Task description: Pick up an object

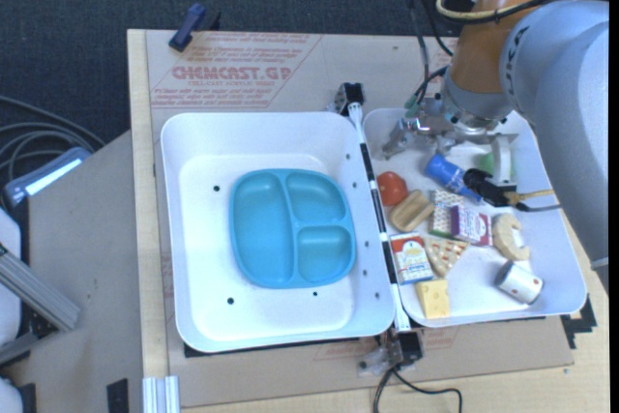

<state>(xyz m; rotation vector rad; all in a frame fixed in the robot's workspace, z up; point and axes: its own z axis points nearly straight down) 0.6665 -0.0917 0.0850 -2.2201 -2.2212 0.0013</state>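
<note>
The right bin holds several small things. A red tomato and a tan bread roll lie near its left wall. A blue can lies on its side just below the wrist. A printed snack packet, a cracker, a red-and-white carton, a yellow cheese wedge, a pale bagel and a white cup fill the rest. My gripper hangs low over the bin's far left corner, above the tomato and left of the blue can. Nothing is seen held.
The left bin carries a blue divided plate. A black divider rail runs between the bins. The grey arm with its orange band covers the right bin's far right side. A blue clip lies on the board behind.
</note>
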